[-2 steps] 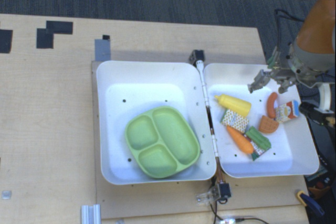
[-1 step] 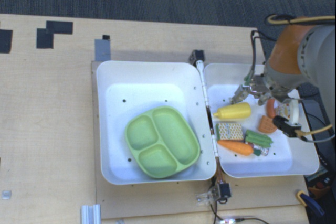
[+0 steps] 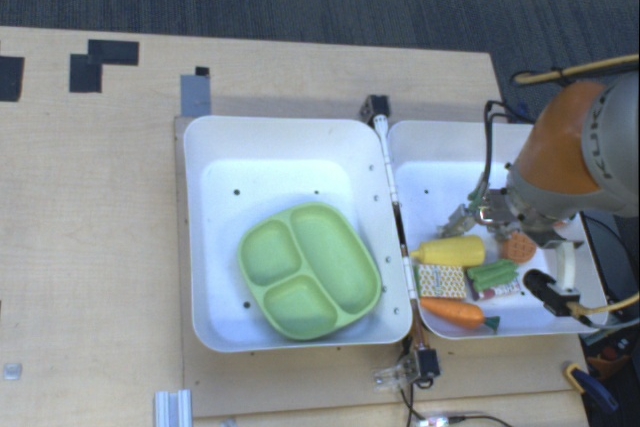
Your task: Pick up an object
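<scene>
- The wooden surface [image 3: 90,245] carries two shallow white bins side by side, so that items can be lifted out of either one
- The left bin [image 3: 215,165] holds a green divided plate [image 3: 308,270], lying flat near its front
- The right bin [image 3: 440,165] holds the loose items, crowded into its front half: a yellow corn-like piece [image 3: 450,251], a patterned packet [image 3: 442,282] just in front of it, an orange carrot [image 3: 452,312] along the front wall, a green piece [image 3: 492,273] and a round orange-brown piece [image 3: 518,247]
- The arm [image 3: 565,150] reaches in from the right, its orange band above the wrist, bent down over the right bin
- The jaws [image 3: 478,213] sit low, just behind the corn-like piece; I cannot tell whether they are apart or together, and nothing is visibly between them
</scene>
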`<state>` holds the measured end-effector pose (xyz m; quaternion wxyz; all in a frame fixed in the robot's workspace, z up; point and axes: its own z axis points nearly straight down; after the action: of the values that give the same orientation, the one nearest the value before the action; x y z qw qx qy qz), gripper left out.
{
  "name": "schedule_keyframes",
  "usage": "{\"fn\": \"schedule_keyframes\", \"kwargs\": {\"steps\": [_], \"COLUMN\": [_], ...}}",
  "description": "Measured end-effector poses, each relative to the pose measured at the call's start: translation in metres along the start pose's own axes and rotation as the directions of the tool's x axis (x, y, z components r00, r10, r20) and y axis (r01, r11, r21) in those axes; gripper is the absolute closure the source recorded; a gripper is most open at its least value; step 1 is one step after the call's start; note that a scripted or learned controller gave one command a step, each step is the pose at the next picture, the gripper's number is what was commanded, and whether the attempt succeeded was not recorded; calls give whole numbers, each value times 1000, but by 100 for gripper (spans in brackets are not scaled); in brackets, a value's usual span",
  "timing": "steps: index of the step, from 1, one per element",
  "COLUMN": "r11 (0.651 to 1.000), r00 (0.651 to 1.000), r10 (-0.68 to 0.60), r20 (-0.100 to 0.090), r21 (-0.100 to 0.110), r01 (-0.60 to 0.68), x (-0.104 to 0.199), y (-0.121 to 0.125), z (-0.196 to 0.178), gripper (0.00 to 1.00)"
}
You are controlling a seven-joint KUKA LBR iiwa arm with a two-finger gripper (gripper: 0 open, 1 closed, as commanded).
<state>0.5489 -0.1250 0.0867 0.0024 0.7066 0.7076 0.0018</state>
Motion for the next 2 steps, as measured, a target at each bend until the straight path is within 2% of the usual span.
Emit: {"fn": "schedule_keyframes", "kwargs": {"steps": [1,2], "r11": [1000,1000], "r00": [1000,1000], "r10": [0,-4], "r20": [2,-1], "r21": [-6,-2], "r01": [0,4], "x": [15,-79], "y": [-39,-59], "z": [-1,-1], "gripper": [0,0]}}
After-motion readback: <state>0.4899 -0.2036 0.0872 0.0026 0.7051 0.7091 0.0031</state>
